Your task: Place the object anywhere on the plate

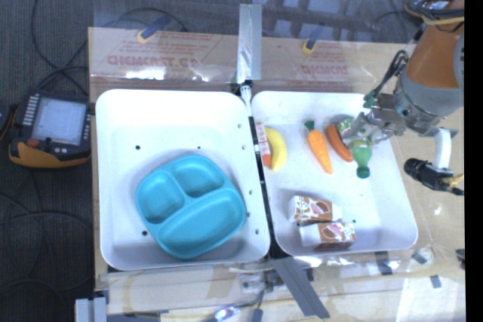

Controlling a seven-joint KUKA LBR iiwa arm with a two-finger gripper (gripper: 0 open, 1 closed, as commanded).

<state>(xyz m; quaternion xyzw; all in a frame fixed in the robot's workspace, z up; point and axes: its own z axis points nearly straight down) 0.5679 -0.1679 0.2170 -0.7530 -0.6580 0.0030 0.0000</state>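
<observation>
Pincer [365, 133] hangs low over the right bin [400, 192], near the worktop's right edge — we cannot tell its state. Under it lies a green bottle [362, 157], just beside two carrots [321, 147]. Blue plate [192, 203] sits in the left bin [113, 162] — well apart from it.

The counter [173, 56], its top brown like cardboard under what seems to be clear film, carries two shallow white bins touching side by side: the left bin [121, 154] and the right bin [392, 207]. A metal bracket [249, 41] stands behind their shared edge.
</observation>
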